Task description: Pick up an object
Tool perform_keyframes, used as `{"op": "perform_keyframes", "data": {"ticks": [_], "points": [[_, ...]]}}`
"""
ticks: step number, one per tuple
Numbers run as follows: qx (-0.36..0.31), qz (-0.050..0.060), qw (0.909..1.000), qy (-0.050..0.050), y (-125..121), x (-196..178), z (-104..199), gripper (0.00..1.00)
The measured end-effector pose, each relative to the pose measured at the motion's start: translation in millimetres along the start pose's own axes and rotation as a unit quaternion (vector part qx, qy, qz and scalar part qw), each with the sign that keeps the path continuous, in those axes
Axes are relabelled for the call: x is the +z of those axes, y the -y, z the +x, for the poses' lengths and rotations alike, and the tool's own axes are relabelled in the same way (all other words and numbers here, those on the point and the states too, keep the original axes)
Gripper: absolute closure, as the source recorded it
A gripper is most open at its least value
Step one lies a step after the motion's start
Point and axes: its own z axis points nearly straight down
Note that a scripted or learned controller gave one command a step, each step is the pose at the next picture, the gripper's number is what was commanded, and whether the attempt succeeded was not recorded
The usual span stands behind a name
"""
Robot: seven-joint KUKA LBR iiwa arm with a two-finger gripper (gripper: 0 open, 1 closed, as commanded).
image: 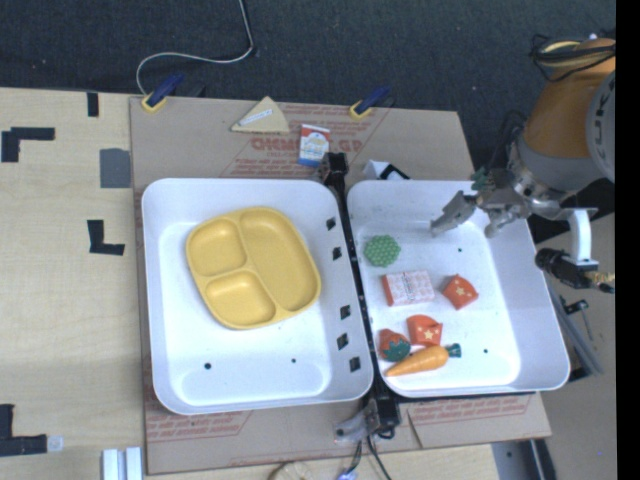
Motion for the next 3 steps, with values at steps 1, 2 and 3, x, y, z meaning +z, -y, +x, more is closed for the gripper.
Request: {"op": "perform_keyframes", "data": {"ticks": [1, 2, 3], "points": [[0.0, -0.004, 1.0, 0.0, 53.0, 105.2, -28.9, 0.0], [0.001, -0.007, 1.0, 0.001, 27.7, 109.5, 55.6, 0.0], [0.0, -0.002, 1.0, 0.001, -61.3, 113.9, 55.5, 0.0]]}}
